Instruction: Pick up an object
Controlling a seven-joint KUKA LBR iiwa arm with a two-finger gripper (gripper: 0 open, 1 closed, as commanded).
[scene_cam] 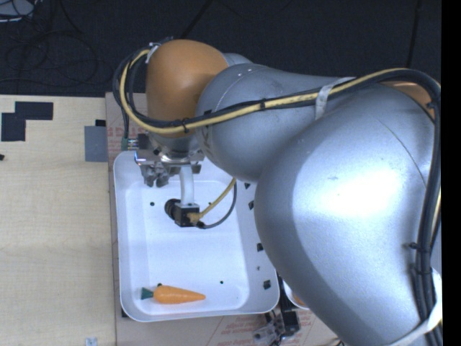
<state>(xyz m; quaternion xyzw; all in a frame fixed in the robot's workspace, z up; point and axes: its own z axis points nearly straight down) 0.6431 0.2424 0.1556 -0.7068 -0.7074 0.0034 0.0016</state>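
An orange toy carrot point(173, 295) with a green top lies along the near wall of the left white bin point(134, 254), its green end pointing left. My gripper point(158, 176) hangs over the far left corner of that bin, well away from the carrot, below the orange band of the wrist. Nothing shows in its grasp.
The arm's large grey body point(338, 215) covers the right side of the view and most of the right bin. Pale wooden bench point(50, 222) lies left of the bin, with dark patches point(95, 143) at its far edge. Small dark specks dot the bin floor.
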